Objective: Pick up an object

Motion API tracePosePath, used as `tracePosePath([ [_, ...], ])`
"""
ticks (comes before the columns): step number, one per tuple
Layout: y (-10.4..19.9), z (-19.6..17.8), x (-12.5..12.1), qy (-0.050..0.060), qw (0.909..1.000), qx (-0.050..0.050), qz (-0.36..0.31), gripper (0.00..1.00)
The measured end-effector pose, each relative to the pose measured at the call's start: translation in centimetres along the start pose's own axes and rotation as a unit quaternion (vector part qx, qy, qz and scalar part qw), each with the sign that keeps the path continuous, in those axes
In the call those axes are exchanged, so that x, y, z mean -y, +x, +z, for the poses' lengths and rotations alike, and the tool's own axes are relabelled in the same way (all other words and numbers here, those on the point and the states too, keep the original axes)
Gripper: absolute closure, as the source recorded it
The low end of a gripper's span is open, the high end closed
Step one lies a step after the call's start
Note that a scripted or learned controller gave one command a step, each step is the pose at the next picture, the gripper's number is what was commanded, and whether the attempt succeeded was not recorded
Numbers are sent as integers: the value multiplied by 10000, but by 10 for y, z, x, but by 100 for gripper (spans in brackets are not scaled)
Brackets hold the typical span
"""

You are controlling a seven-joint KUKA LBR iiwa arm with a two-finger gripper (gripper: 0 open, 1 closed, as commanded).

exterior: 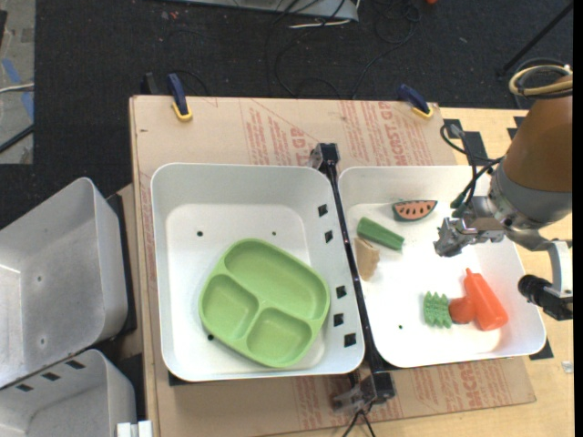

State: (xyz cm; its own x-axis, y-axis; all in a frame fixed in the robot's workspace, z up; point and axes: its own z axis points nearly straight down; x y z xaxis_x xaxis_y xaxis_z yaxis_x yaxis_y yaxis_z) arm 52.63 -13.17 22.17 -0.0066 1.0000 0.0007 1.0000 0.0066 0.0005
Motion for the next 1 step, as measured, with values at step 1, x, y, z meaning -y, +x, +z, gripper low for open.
tracePosePath([
  [1,53,-12,-14,-8,10000,3,-4,100],
])
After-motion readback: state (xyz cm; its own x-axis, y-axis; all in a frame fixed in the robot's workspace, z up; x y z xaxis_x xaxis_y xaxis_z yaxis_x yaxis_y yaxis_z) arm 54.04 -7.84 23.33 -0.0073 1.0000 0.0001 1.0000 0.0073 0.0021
